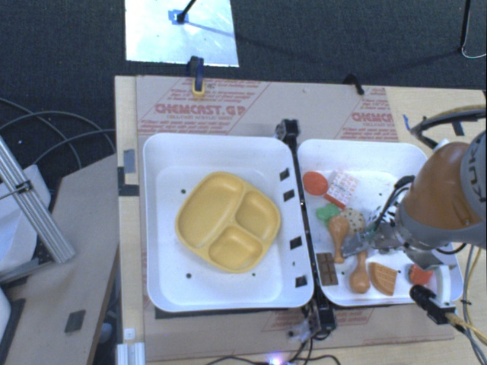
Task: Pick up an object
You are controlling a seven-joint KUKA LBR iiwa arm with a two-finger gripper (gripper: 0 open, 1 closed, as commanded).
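Two shallow white plastic bins: left bin (156, 204), right bin (396, 152).

One yellow three-compartment plastic tray (228, 220), alone in the bin far from the claw (364, 242).

In the bin under the claw, toy food, counted as far as visible:
- one round red-orange piece (315, 182)
- one red-and-white patterned packet (343, 188)
- one green piece (328, 213)
- two tan drumstick-shaped pieces, one (339, 233) beside the claw, one (359, 275) below it
- one orange wedge (383, 279)
- one dark brown chocolate-like bar (326, 268)

Anything under the arm is hidden; count may be short.
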